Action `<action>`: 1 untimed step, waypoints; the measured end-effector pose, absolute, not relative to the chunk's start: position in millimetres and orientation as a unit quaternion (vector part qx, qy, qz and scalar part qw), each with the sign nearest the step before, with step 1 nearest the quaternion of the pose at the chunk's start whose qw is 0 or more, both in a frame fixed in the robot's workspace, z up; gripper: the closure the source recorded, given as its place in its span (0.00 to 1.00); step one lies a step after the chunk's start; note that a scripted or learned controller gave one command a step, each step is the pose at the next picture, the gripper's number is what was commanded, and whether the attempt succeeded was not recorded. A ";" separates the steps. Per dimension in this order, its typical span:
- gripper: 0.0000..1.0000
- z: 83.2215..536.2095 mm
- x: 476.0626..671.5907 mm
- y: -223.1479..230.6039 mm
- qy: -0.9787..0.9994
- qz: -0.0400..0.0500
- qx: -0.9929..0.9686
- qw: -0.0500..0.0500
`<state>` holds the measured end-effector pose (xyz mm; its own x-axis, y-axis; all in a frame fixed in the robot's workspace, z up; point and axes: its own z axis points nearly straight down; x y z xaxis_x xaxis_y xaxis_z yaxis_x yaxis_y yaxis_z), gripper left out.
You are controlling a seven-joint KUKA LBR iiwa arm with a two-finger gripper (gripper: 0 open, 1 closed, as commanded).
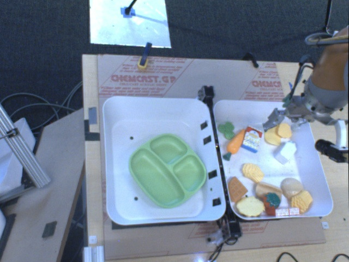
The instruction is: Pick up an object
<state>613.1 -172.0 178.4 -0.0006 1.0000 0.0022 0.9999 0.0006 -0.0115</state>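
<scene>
Right bin (322, 171), yellow toy (278, 134) just below jaws

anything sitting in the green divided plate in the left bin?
No. The green plate in the left bin has all three compartments bare; the toy food items lie in the right bin.

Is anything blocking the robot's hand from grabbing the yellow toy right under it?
Nothing visible does. The gripper hangs right above the yellow food pieces in the right bin, with no other object over them. The small carton and white block sit beside them, close but not on top.
</scene>
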 end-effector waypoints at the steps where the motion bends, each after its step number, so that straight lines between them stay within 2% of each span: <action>1: 0.00 186.1 616.3 -171.7 -0.708 0.000 -0.706 -0.001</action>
<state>616.3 -171.7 186.1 -0.0033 1.0000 -0.0004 1.0000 0.0033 0.0013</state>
